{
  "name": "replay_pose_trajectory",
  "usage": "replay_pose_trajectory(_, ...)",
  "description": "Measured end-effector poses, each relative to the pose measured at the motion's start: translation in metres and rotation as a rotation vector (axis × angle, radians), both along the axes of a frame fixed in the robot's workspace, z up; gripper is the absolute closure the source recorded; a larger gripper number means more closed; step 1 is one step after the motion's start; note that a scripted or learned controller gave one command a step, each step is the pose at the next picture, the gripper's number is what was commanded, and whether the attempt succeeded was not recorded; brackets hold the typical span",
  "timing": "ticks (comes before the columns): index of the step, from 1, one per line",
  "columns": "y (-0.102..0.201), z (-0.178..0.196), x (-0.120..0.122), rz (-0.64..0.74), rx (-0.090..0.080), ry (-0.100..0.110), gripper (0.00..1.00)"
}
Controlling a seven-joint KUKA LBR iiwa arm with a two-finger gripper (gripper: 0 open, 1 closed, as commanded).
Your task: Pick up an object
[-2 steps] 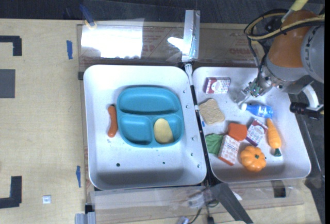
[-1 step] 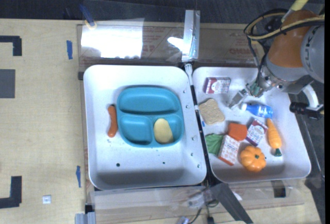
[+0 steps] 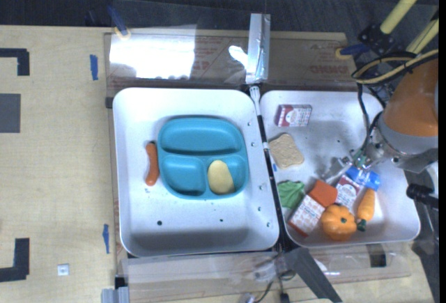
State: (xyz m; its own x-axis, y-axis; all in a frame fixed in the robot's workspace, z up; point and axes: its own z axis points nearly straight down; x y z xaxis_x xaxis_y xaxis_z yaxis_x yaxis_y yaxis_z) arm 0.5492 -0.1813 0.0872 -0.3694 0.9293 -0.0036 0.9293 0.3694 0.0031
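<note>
Pincer low in right bin, over cluttered pile by blue-white packet; finger state unclear. Best: centre on one item, avoid neighbouring carrot.

Bright overhead light, strong glare on clear panel, slight overall blur.

- The gripper sits low in the right bin, reaching in from the right.
- A bottle lies just beside it, below.
- A carrot lies below that, and a small pumpkin lower left of it.
- A block and a carton lie left of the pumpkin, a leafy piece further left.
- A slice of bread lies left of the gripper, a small box above.
- Far left, the left bin holds a divided tray; a potato lies in its lower right compartment, a sausage beside its left edge.
</note>
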Motion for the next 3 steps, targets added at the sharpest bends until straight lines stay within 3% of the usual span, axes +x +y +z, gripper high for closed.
replay_pose_trajectory(1, -0.001, 0.012, 0.003, -0.002, -0.002, -0.010, 1.00)
replay_pose_trajectory(2, -0.035, 0.016, -0.001, 0.119, 0.003, 0.000, 1.00)
replay_pose_trajectory(3, 0.003, 0.032, 0.045, -0.130, 0.002, -0.002, 1.00)
